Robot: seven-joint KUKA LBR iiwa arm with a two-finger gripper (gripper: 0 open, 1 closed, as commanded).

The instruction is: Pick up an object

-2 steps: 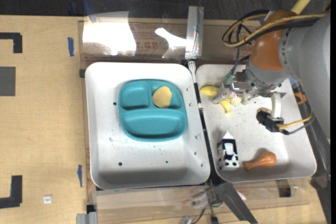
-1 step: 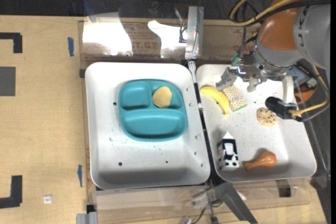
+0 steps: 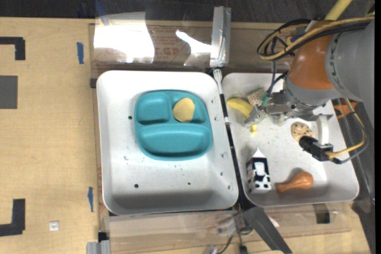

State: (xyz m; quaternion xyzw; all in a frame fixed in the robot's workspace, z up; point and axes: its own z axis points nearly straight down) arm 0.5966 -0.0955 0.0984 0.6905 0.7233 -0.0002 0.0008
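My gripper (image 3: pixel 258 111) is low over the upper left part of the right bin (image 3: pixel 333 187), reaching in from the right. Just to its left lies a yellow banana-shaped object (image 3: pixel 239 106), touching or nearly touching the gripper tip. A small yellow piece (image 3: pixel 253 127) lies right under the gripper. Also in this bin are a round speckled cookie (image 3: pixel 299 129), a black-and-white carton (image 3: pixel 258 173) and an orange pear-shaped object (image 3: pixel 295 181). The arm covers the bin's upper right part.
The left bin (image 3: pixel 119 169) holds a teal divided plate (image 3: pixel 172 143) with a yellow ball (image 3: pixel 184 109) in its upper right compartment. A metal divider (image 3: pixel 219 38) stands behind the bins. Cables (image 3: pixel 333 154) hang beside the wrist over the right bin.
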